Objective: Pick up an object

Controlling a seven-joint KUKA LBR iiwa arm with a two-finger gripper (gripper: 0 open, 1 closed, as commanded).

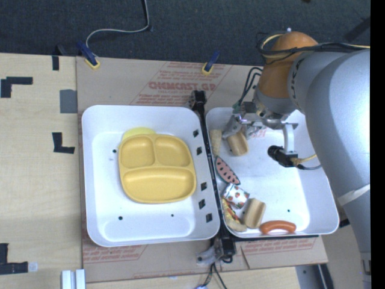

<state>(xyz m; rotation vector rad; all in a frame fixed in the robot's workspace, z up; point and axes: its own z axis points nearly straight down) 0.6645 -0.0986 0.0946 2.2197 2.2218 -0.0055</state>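
- Dark carpet lies behind my cardboard-topped counter [36, 161].
- The left bin [99, 221] carries a yellow divided plate [157, 167], well apart from the action.
- In the right bin [313, 197], the tan block [237, 144] lies near the top-left corner, touching the gripper [240, 127]; I cannot tell how its tips stand.
- My worry: so close to the divider wall, the block could slide aside and escape.
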